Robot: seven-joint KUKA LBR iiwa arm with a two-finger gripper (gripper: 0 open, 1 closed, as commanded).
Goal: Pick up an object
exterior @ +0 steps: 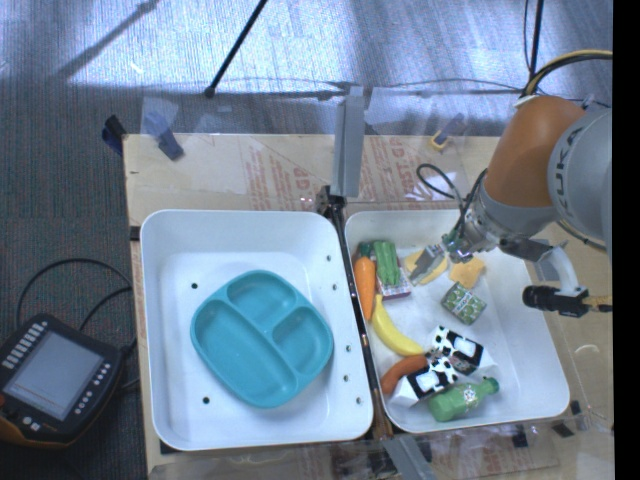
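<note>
Claw (432, 260) above the right bin (540, 368)
Fingers parted — gripping nothing — just over a yellow cheese wedge (420, 265), beside the carrot (366, 286).

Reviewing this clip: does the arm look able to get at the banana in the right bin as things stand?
Probably yes. The banana lies uncovered in the right bin, with a carrot beside its upper end and a sausage near its lower end. The gripper hovers close by, nothing lying between them.

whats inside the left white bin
The shallow white left bin holds one thing: a teal plastic divided plate with three compartments, lying flat near the middle. Whatever part of the bin floor lies under the plate is covered and cannot be seen.
</note>
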